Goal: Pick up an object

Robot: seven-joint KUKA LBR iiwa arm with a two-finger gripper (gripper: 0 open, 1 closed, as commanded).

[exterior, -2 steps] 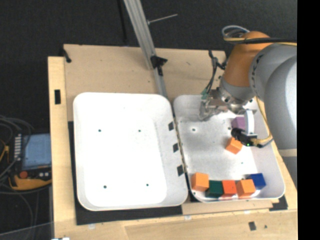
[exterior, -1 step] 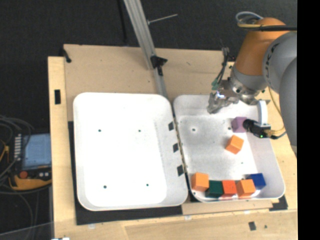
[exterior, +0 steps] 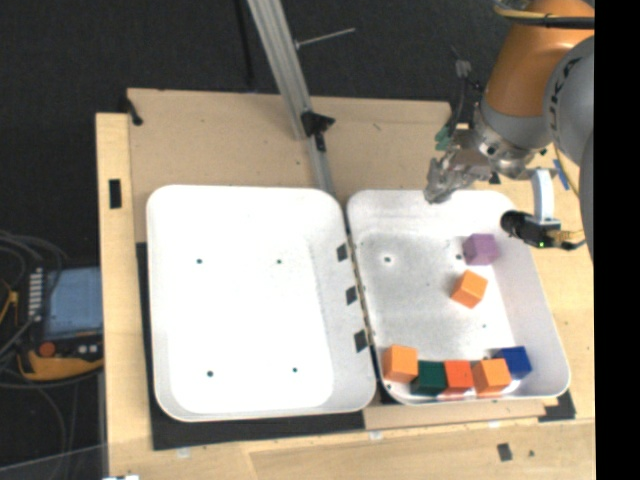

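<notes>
My gripper (exterior: 440, 186) hangs over the far edge of the right bin (exterior: 420, 268), pointing down, with nothing visible between its fingers. A purple block (exterior: 481, 249) lies in that bin, a little to the right of and nearer than the gripper. An orange block (exterior: 468, 289) sits just below the purple one. Along the bin's near edge runs a row of blocks: orange (exterior: 402, 362), dark green (exterior: 431, 377), orange-red (exterior: 459, 374), orange (exterior: 491, 374) and blue (exterior: 515, 361).
The left bin (exterior: 250, 298) stands beside the right one. A slanted metal rail (exterior: 290, 78) crosses the bench behind the bins. A black fitting (exterior: 525, 226) with a cable sits at the right bin's far right corner.
</notes>
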